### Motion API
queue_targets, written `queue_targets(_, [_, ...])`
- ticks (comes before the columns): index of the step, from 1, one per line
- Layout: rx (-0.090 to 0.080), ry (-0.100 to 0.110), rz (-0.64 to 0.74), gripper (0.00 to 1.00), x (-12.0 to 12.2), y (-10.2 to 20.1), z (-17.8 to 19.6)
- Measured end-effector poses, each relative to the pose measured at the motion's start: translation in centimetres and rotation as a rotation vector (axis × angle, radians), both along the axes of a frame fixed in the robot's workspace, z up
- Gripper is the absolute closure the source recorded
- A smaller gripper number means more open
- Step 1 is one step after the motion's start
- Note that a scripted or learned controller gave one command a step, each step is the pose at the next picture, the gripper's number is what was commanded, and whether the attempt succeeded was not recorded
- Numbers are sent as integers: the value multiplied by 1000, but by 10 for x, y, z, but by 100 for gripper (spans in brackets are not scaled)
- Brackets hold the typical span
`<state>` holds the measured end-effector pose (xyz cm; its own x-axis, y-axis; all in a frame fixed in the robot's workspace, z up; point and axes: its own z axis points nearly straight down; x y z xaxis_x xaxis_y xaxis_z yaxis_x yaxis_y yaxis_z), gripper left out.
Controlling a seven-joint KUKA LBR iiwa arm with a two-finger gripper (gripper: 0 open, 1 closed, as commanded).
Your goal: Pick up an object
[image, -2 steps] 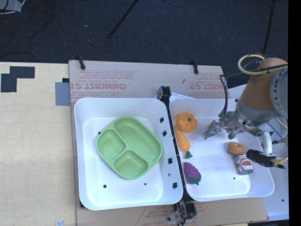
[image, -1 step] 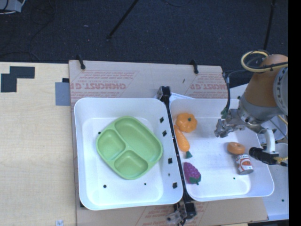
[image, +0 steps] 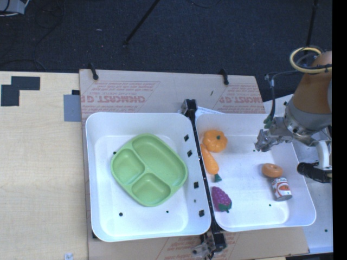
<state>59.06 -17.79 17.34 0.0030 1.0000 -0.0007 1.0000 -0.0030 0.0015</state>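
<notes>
The right bin (image: 246, 215) holds an orange pumpkin-like toy (image: 214, 140), a carrot (image: 210, 162) just below it, a bunch of purple grapes (image: 221, 198), an orange round piece (image: 272, 170) and a small red-and-white can (image: 281, 188). My gripper (image: 265, 141) hangs over the right bin's upper right part, above and slightly left of the orange round piece. Nothing shows between its fingers.
A green divided plate (image: 148, 168) lies in the left bin (image: 103, 210). A black divider (image: 196, 167) runs between the bins. Cardboard (image: 141, 93) lies under both bins, with a wooden bench top (image: 38, 172) to the left.
</notes>
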Motion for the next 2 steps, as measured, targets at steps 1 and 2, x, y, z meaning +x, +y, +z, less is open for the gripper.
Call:
queue_targets(1, [0,0,4,100,0,-1,35])
queue_targets(2, [4,5,8,100,1,58,28])
